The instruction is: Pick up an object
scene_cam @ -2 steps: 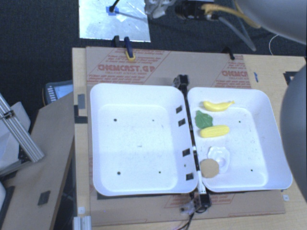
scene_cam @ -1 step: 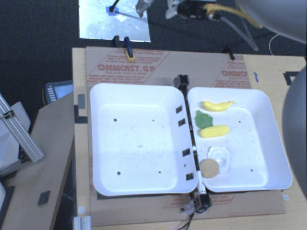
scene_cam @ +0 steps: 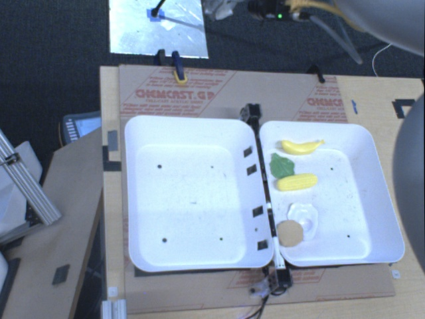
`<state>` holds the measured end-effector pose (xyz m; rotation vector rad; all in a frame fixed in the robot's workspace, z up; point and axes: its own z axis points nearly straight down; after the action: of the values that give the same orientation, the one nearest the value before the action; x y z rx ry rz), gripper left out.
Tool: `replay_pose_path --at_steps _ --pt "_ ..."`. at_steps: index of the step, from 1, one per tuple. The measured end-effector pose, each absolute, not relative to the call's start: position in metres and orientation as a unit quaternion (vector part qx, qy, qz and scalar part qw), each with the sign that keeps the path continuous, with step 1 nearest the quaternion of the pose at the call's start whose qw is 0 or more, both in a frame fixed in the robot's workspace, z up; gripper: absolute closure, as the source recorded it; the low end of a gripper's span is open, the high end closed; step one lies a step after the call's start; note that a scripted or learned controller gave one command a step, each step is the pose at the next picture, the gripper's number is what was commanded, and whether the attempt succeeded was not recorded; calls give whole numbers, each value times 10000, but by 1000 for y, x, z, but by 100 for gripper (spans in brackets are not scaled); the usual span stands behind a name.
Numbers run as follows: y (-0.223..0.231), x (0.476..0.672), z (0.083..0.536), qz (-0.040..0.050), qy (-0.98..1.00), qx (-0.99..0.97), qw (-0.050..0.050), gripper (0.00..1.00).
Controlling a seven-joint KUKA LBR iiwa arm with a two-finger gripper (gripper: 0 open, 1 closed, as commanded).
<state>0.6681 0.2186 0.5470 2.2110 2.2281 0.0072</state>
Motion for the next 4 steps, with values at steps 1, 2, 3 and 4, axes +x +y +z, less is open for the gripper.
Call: replay_pose_path --at_steps 1,2,3,4 --pt "235 668 535 3 7091 7051 1 100" --pt "234 668 535 7 7090 7053 3 0" --pt "234 668 547 21 7099 7043 10 100" --pt "234 668 547 16 7101 7041 8 0"
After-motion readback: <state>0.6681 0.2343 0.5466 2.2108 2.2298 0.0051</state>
